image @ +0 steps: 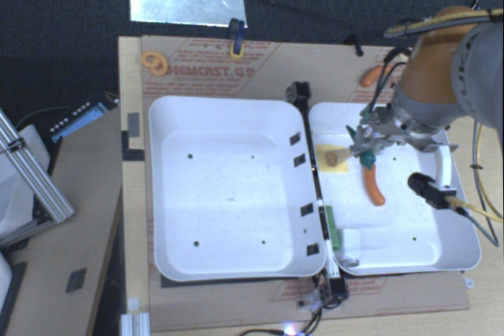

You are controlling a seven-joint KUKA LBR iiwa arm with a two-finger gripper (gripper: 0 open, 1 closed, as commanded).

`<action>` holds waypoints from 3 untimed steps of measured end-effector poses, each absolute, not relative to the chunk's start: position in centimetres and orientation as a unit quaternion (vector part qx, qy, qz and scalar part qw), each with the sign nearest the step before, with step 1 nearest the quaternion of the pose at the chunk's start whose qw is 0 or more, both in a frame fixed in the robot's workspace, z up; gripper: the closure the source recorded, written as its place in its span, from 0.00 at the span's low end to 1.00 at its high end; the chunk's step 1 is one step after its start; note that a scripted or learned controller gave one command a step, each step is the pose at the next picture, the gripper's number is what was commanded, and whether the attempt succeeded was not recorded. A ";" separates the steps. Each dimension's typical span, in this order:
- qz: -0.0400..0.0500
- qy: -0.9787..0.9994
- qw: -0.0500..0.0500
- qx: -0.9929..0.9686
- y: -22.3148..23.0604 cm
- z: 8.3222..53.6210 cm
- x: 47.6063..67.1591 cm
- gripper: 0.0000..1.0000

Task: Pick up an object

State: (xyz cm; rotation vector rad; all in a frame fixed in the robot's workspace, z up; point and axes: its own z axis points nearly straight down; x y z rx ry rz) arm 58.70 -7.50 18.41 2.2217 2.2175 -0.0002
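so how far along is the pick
Done: the arm has reached over the right bin. In hand: the end effector sits at the green top of the carrot, which lies on the bin floor. Left: a confirmed grasp and the lift.

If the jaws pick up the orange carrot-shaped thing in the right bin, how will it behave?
The carrot looks small and slender, so it is probably light. Its rounded, tapered shape may roll or slip sideways on the smooth right bin. It looks like moulded plastic, likely stiff.

"HEMCAST" on brown board [213, 63]
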 end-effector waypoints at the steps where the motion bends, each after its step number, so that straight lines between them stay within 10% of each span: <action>1: 0.001 0.707 0.001 0.707 -8.0 18.5 59.0 1.00; 2: -0.002 0.706 -0.002 0.708 -11.5 7.9 55.8 1.00; 3: 0.006 0.711 0.005 0.703 -4.7 19.2 61.1 1.00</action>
